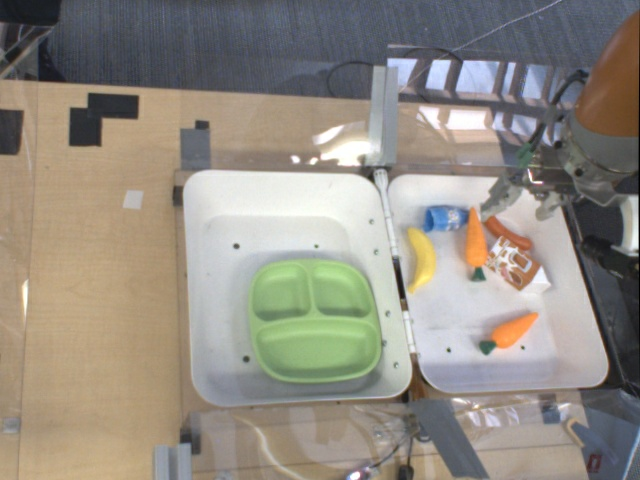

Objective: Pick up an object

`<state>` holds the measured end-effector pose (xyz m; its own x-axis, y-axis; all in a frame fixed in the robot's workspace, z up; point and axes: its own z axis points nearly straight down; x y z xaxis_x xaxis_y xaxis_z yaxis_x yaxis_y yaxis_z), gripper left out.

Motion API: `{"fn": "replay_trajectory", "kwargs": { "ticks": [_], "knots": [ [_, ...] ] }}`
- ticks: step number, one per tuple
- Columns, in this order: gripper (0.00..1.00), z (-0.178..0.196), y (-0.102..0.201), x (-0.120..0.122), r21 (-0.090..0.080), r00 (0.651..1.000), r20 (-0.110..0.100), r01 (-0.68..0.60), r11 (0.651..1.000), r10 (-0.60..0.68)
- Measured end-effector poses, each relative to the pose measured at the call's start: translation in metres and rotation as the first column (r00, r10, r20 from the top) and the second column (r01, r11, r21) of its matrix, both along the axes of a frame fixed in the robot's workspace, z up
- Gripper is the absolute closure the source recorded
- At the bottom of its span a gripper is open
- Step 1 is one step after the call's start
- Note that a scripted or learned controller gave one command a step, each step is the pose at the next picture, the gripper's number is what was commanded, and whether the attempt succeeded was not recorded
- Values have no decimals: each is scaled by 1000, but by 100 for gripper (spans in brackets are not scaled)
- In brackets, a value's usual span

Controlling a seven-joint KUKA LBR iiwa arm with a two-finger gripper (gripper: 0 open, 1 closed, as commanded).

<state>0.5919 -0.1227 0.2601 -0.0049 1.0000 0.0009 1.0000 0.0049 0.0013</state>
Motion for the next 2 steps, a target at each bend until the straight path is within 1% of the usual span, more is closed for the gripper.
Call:
{"fn": "replay_trajectory", "kwargs": {
  "ticks": [1,2],
  "knots": [
    [0,-149,-2,6,-2,959,3,-284,959,284],
    [100,-138,-2,7,-2,959,7,-284,959,284]
  ]
}}
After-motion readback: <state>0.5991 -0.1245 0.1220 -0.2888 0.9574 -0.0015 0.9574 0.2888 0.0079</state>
